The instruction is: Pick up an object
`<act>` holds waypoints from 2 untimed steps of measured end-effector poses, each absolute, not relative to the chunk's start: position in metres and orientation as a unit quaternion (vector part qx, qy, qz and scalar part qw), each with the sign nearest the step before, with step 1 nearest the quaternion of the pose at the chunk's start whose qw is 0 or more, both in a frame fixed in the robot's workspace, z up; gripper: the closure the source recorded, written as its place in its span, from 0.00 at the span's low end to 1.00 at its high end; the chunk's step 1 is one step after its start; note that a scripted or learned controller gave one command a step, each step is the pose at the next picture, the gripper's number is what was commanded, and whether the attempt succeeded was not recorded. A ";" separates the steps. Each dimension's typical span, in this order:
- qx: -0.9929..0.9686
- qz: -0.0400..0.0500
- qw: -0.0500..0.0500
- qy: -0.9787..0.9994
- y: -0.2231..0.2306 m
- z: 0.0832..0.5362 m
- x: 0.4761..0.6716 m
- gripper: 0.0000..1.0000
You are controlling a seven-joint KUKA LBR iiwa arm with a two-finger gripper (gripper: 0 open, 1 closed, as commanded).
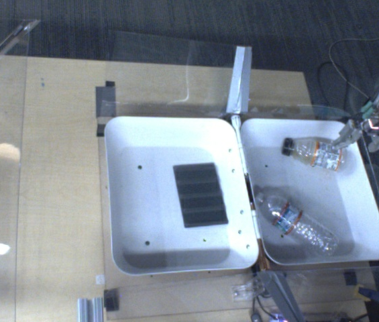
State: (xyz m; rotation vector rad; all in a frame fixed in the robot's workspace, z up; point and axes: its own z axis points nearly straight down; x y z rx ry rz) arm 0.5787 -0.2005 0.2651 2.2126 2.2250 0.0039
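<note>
Two clear plastic bottles lie in the right bin (370,200). One bottle (313,151), with a dark cap and an orange-blue label, lies at the back of the bin. The other bottle (296,223) lies slantwise near the front. A black ribbed block (200,194) rests flat in the middle of the left bin (129,180). My gripper (351,131) reaches in from the right edge over the right bin's back right corner, just right of the capped bottle. It is small and partly cut off by the frame.
A clear upright divider post (240,79) stands behind the seam between the bins. Cables (350,66) hang at the back right. The wooden bench (41,180) extends to the left under a clear sheet.
</note>
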 end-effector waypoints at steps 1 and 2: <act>0.685 0.001 0.002 0.728 -0.181 0.165 0.625 0.00; 0.680 0.002 0.004 0.733 -0.161 0.117 0.655 0.00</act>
